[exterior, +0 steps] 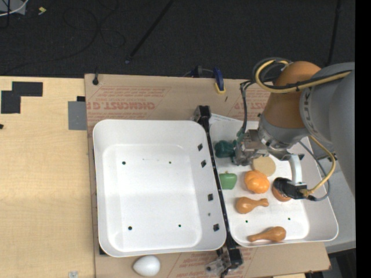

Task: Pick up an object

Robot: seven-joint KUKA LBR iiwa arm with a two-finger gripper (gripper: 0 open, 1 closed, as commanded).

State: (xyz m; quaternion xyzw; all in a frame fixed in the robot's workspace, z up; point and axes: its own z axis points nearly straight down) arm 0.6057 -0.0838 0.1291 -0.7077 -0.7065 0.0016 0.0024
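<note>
Teal object [224,149] is met by the gripper [239,150] in the right bin [324,227] — contact cannot be confirmed. The arm [301,106] is bent down from the right; how the jaws stand cannot be told.

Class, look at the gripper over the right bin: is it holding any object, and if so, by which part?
It cannot be told. The gripper sits beside the dark green object, but the view does not show anything gripped.

The left white bin [152,187] serves as the landmark. A white egg-shaped object [146,265] lies just outside its near edge. Brown cardboard [139,99] extends beyond its far edge. The light wooden table [40,178] spreads to its left, bearing black patches [20,94].
</note>
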